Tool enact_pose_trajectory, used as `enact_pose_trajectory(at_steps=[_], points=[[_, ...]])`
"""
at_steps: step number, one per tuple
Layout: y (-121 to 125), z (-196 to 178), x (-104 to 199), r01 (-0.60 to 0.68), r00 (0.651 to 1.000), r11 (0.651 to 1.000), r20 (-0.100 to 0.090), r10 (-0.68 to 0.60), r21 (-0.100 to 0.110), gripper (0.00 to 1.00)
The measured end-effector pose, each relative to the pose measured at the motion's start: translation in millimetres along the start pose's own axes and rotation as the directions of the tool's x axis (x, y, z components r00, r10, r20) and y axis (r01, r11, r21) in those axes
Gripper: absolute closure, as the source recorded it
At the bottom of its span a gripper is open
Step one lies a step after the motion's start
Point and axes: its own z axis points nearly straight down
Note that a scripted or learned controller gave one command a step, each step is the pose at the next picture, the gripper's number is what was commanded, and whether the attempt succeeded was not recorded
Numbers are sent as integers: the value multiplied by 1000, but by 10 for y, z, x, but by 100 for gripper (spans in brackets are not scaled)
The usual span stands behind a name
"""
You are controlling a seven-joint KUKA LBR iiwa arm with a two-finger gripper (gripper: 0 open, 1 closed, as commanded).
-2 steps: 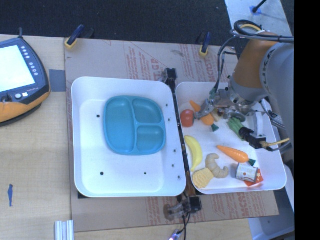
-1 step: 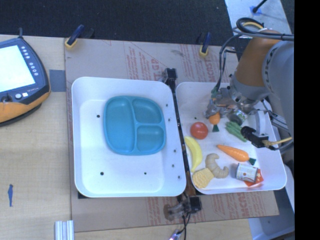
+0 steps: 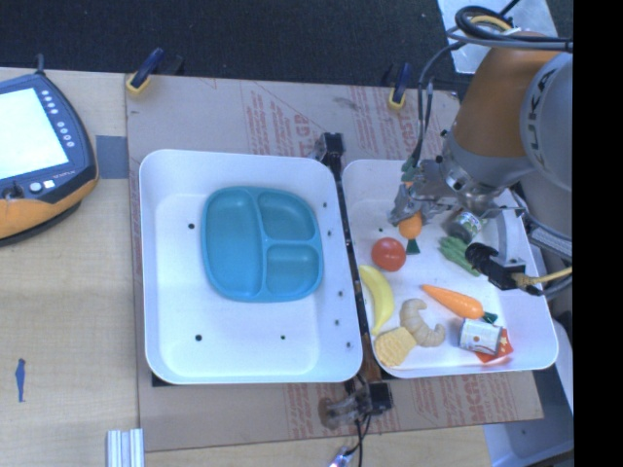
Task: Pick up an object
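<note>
In the camera view we take the right bin (image 3: 545, 353) as our landmark. The grey arm with its orange band comes in over that bin's far right corner, and the jaws (image 3: 409, 212) hang low over the bin's far left part. Whether they are apart or together we cannot tell.

Right below the jaws, perhaps touching them, lies a small orange object (image 3: 411, 227) with a dark green tip; the view is too poor there to say whether it is gripped. Just nearer to us in the bin sits a red tomato (image 3: 388, 253). Along the bin's left wall lies a yellow banana (image 3: 379, 295), and at the bin's near left corner a yellow ridged piece (image 3: 394, 345) touches a pale peanut-shaped piece (image 3: 421, 321). A carrot (image 3: 453, 302) lies slantwise in the middle of the bin. At the near right corner stands a small white carton (image 3: 480, 336) on something red. A green vegetable (image 3: 455, 252) lies in the bin's far right part, under the arm.

To the left of the right bin, touching it side by side, is the left bin (image 3: 165, 290), which holds a blue divided plate (image 3: 261, 243). Well left of it, on the tabletop (image 3: 68, 300), rests an orange-edged control tablet (image 3: 34, 154).
</note>
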Motion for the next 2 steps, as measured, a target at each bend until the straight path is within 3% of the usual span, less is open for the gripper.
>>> enact_pose_trajectory(at_steps=[1, 2], points=[[-1146, -473, 433, 3, 1000, 1000, 1, -3, 3, 100], [-1145, -456, 917, 4, 1000, 1000, 2, -4, 3, 100]])
